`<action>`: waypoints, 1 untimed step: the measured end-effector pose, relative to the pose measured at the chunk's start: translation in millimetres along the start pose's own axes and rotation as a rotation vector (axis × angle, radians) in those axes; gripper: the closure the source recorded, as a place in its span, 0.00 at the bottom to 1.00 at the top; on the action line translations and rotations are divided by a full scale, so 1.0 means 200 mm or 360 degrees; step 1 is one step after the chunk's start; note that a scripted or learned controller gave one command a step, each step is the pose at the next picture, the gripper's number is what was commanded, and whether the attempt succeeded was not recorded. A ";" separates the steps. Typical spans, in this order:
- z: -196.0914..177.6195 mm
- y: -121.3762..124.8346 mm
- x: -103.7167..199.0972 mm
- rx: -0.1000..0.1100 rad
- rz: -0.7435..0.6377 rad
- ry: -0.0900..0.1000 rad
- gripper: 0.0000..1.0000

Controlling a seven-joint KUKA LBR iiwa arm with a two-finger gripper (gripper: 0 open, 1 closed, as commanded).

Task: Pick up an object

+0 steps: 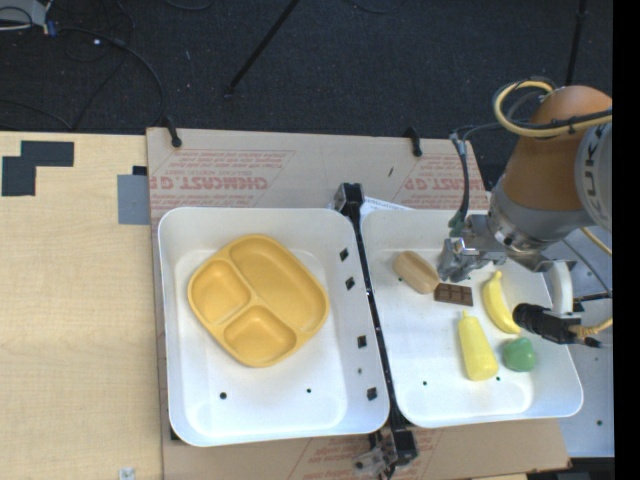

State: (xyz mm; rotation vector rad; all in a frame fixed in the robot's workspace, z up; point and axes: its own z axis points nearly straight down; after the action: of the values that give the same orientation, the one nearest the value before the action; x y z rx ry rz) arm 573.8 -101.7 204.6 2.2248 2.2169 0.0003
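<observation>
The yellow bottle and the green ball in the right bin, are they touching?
Cannot tell. In the camera view the yellow bottle and the green ball lie side by side, edges meeting near the bottle's lower end, but the slanted angle shows neither clear contact nor a gap.

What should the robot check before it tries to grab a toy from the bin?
1. Gripper over the right bin: ok.
2. Fingers open or shut: cannot tell.
3. Something held already: cannot tell.
4. Nearest targets, the tan bread piece and brown chocolate bar, lying in reach: ok.
5. Space around the banana, yellow bottle and green ball: not ok, crowded together.
6. Yellow divided plate out of the way in the left bin: ok.
</observation>
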 end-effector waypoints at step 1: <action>-0.18 0.00 0.00 0.0000 -0.0007 0.0000 1.00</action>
State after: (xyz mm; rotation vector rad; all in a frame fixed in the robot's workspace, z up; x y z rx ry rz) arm 574.3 -102.6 241.1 2.2202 2.2218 0.0007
